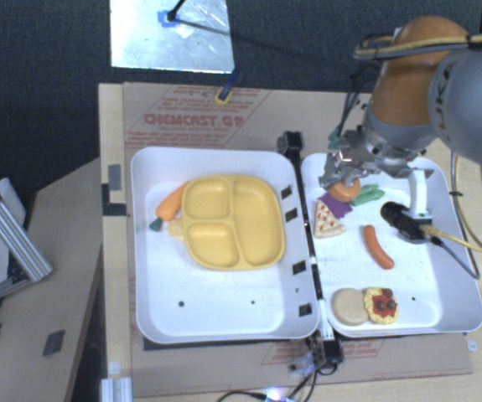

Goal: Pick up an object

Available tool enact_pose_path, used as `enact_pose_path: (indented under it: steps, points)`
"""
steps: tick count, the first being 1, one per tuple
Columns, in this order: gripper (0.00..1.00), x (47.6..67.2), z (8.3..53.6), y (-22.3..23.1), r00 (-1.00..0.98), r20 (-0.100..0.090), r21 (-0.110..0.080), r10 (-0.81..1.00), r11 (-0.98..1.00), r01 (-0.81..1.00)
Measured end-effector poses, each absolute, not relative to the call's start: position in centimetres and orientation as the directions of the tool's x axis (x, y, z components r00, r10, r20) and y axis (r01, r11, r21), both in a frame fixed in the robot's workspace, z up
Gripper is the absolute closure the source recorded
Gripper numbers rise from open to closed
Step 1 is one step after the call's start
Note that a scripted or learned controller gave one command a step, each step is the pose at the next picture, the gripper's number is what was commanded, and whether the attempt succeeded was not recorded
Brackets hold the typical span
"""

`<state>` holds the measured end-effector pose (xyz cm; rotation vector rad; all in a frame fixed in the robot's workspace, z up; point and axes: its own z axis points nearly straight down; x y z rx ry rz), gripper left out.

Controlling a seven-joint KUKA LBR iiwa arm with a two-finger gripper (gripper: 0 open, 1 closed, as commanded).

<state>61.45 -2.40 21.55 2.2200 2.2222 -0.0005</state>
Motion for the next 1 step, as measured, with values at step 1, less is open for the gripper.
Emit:
enact_pose_path:
  steps: [1]
  points:
    - [1.0, 61.92, 23.47, -2.45, -0.004, 0.0, 0.003, 1.0, 0.004, 1.0]
